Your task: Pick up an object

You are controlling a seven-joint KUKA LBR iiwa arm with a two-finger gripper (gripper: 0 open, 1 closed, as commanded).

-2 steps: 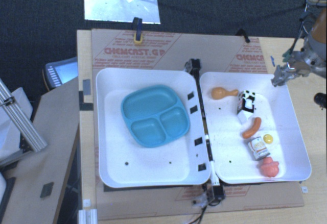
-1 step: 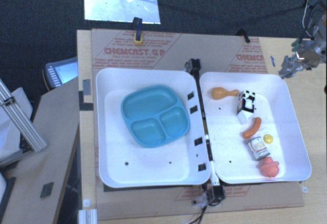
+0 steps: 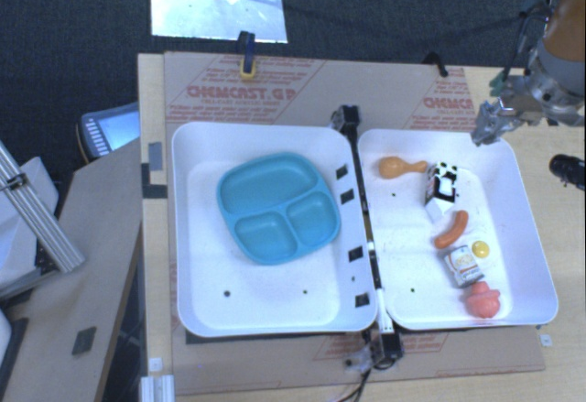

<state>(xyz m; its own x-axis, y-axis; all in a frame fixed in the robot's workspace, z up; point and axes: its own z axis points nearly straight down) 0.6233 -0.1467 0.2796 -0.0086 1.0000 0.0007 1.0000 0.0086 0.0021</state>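
Hovering at the upper right of the frame, our grey two-finger gripper (image 3: 487, 127) carries nothing; whether it is open we cannot tell. We judge the approach step: next, descend toward the orange sausage-shaped toy (image 3: 451, 229) at right centre.

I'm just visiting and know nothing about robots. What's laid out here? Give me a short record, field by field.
left bin: holds a blue divided plate
right bin: toy drumstick, black-and-white carton, toy sausage, small can, yellow piece, pink toy
gripper: above the right bin's far right corner, holding nothing visible
arm: reaches in from the right
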